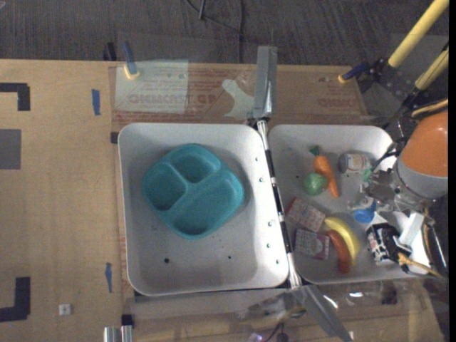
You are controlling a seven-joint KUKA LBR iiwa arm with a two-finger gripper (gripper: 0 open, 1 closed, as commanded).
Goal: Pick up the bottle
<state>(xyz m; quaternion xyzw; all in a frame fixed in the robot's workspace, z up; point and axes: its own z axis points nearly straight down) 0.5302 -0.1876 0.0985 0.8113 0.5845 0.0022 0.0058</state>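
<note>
The bottle [383, 242], white with black patches, lies at the right bin's [285, 148] front right, next to a banana [343, 235]. My gripper [376, 191] hangs over the right side of that bin, below the arm's orange band [429, 148]. It is a little behind the bottle and just above a small blue object [365, 213]. Nothing shows in its grip. The arm hides the bin's right edge.
The right bin also holds a carrot [326, 173], a green ball [314, 184], a grey can [351, 162], two small cartons [308, 214] and a red piece [343, 261]. A teal divided plate [192, 189] lies in the left bin [135, 262].
</note>
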